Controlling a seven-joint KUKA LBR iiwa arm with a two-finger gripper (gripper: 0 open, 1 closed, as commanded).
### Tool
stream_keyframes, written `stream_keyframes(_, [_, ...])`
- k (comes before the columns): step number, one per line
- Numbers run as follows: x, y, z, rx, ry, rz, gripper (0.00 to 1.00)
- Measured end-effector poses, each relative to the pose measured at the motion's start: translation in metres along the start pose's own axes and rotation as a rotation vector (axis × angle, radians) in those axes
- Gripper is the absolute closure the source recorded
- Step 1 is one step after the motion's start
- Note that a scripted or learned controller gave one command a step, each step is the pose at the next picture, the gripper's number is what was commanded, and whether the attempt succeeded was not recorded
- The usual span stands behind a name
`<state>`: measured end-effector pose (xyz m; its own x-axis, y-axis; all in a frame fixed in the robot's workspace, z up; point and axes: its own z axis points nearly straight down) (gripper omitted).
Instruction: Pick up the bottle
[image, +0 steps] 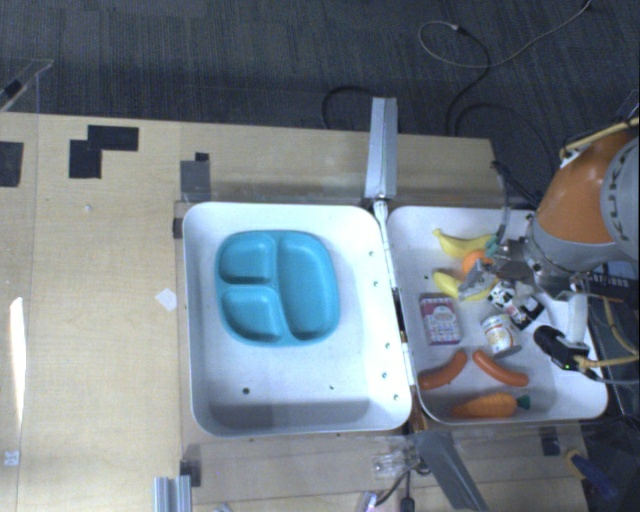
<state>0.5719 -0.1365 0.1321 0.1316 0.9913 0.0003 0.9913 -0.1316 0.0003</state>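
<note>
The bottle (497, 334) is small, with a pale label and a brownish top. It stands in the right bin (590, 400), near its middle. My gripper (507, 297) hangs over that bin, just above and behind the bottle, close to it. Nothing is visibly held between its tips. The grey arm with the orange band (590, 200) comes in from the right edge.
Around the bottle lie two bananas (462, 241) (446, 284), a small purple-and-white packet (440, 319), two sausages (443, 370) (500, 368) and a carrot (486, 405). The left bin (210, 400) holds a blue divided plate (277, 287). A metal post (383, 150) stands between the bins at the back.
</note>
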Motion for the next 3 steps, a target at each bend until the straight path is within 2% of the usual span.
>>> stream_keyframes(1, [-0.014, 0.062, -0.147, -0.006, -0.001, 0.026, 0.00])
stream_keyframes(2, [-0.048, -0.018, 0.008, -0.017, -0.004, -0.078, 0.00])
stream_keyframes(3, [-0.025, 0.065, 0.022, -0.043, -0.010, -0.021, 0.00])
